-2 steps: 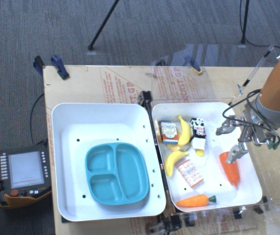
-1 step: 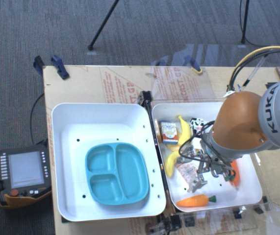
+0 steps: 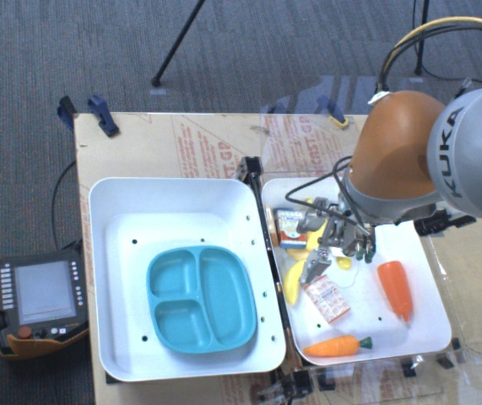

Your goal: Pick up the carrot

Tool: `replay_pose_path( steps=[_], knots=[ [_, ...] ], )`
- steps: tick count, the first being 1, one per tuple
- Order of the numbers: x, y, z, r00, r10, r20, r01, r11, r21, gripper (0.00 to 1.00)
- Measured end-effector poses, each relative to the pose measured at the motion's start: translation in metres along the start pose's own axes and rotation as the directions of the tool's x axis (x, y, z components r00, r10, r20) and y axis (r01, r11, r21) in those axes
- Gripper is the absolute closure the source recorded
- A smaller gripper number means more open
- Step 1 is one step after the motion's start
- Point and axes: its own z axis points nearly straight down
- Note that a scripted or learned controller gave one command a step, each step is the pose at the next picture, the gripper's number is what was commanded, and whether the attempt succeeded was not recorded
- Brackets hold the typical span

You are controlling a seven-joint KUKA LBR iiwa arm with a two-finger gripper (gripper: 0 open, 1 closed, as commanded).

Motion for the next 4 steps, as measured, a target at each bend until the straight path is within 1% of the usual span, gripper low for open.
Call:
replay_pose_path(
  steps=[1, 2, 3, 4],
  knots=[
    [-0.04, -0.046, 0.087, 0.998, 0.068, -0.005, -0.068, 0.998, 0.003, 0.0],
    [0.003, -0.095, 0.093, 0.952, -0.305, 0.015, 0.305, 0.952, 0.001, 0.0],
    [-0.05, -0.042, 0.093, 0.977, -0.212, 0.01, 0.212, 0.977, 0.01, 0.0],
    [0.023, -0.049, 0.093, 0.842, -0.539, 0.012, 0.539, 0.842, 0.005, 0.0]
  ],
)
